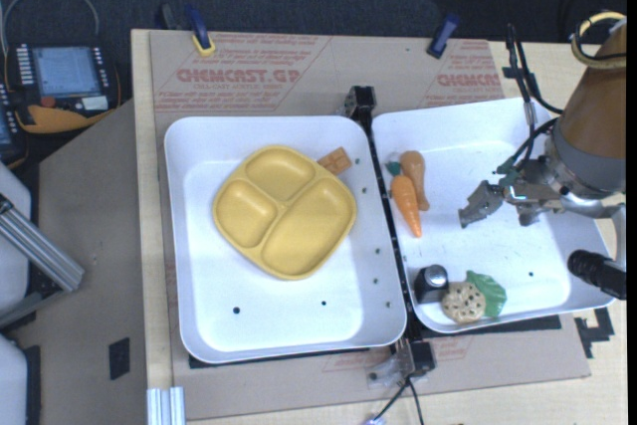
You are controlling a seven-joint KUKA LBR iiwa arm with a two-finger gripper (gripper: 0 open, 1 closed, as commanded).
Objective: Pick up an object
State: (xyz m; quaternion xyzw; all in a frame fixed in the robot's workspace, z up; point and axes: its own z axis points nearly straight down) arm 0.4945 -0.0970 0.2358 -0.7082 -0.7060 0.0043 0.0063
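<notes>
claw (pixel 476 210): my fingers were spread, nothing between them | target: carrot (pixel 406 204) lay just off my tips, away from my arm | axis: crosswise to my reach

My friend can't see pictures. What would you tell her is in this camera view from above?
A grey and orange robot arm's gripper hovers over the right white bin, which holds a carrot, a cookie and a green leaf toy. The left white bin holds a yellow divided plate.
</notes>
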